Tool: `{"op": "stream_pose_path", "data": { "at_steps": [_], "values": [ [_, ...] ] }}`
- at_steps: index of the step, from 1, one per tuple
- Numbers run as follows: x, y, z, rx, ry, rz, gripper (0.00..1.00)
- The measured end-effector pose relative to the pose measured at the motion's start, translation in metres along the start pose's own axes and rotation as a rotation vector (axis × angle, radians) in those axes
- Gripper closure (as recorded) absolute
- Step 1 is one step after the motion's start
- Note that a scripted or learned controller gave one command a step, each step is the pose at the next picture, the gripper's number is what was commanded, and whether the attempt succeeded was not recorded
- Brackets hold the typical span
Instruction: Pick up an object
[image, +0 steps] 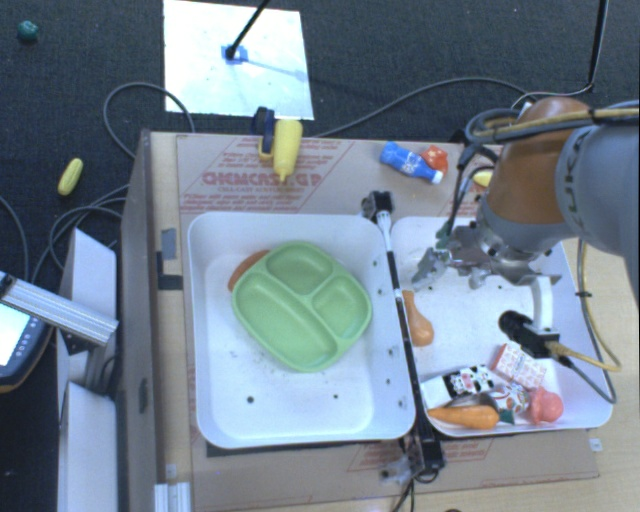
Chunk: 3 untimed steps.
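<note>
My gripper (434, 264) hangs over the upper left part of the right bin (590, 395), reaching in from the right below the orange wrist band. Nothing shows in its grasp. An orange drumstick-shaped toy (416, 321) lies just below it, by the divider between the bins. Along the right bin's front edge sit a cow-patterned carton (466, 382), an orange carrot (466, 416), a red-and-white packet (520, 366) and a pink toy (546, 405). In the left bin (215, 400) a green divided plate (302, 305) lies on top of an orange object (246, 268).
Behind the bins, on the cardboard, are a yellow bottle (286, 146) and a blue bottle (411, 161). A black cable end (522, 328) hangs by the arm over the right bin. A small yellow item (70, 176) lies on the floor at left.
</note>
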<state>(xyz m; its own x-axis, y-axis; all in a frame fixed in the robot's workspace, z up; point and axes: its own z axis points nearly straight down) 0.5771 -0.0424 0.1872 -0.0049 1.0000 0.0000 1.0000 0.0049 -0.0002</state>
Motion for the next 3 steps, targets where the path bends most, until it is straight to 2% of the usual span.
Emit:
{"op": "stream_pose_path", "data": {
  "at_steps": [1, 2, 3],
  "values": [
    [0.000, 0.001, -0.011, -0.004, 0.000, -0.001, 1.00],
    [-0.028, -0.039, -0.059, -0.003, -0.001, 0.004, 1.00],
    [0.015, -0.050, 0.004, 0.000, 0.001, 0.001, 1.00]
  ]
}}
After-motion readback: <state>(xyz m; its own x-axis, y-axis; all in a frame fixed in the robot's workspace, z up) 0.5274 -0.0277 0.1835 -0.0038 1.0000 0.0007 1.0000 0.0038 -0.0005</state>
